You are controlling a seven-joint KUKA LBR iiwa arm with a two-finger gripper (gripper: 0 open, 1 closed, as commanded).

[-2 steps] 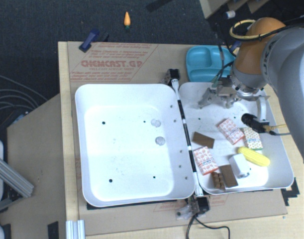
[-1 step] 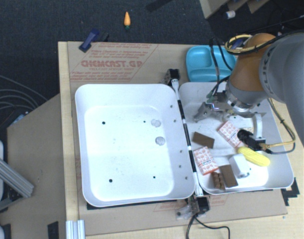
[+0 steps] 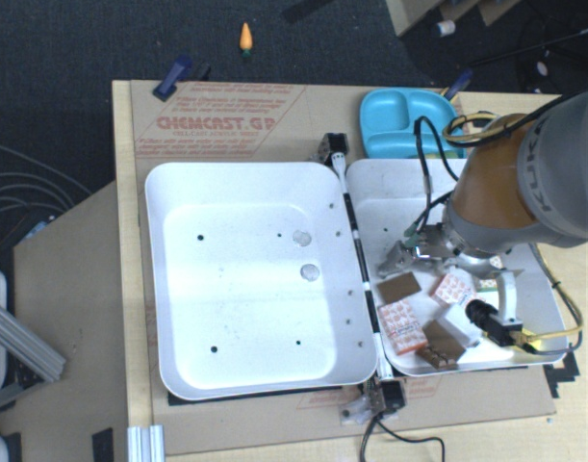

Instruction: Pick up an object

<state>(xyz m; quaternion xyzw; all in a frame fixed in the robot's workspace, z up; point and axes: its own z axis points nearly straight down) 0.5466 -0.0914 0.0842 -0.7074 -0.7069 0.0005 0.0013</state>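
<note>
Gripper (image 3: 406,255) low in right bin (image 3: 390,186), close to its left wall; finger state cannot tell. Brown square packet (image 3: 398,286) lies just below gripper, apart from it. Red-printed white packet (image 3: 403,320) nearer front edge. Another red-white packet (image 3: 451,288) to right. Left bin (image 3: 178,186) alongside.
</note>
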